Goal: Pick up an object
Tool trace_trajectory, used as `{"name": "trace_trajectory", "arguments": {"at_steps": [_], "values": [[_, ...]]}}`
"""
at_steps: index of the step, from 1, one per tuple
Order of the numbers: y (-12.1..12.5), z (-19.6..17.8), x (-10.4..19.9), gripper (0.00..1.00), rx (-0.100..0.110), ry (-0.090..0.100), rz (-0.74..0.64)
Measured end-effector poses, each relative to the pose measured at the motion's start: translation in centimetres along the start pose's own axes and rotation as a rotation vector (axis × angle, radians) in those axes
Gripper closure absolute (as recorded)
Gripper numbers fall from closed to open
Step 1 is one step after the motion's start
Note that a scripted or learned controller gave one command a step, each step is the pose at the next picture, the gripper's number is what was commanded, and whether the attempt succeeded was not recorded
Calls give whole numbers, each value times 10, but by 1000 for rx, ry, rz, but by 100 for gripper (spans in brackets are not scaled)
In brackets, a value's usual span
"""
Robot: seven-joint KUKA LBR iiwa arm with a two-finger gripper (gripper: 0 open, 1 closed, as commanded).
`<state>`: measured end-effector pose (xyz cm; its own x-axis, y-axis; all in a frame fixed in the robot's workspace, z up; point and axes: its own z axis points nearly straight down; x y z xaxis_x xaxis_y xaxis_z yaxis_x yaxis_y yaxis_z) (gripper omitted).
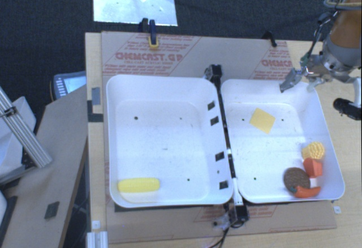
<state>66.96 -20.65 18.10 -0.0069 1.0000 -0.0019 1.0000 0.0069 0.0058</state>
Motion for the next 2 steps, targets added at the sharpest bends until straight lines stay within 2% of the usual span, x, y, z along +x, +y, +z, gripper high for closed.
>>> {"name": "trace_trajectory", "arguments": {"at_steps": [1, 2], "values": [[-1, 24, 1, 0, 4, 0, 0], [-1, 30, 1, 0, 3, 0, -1]]}}
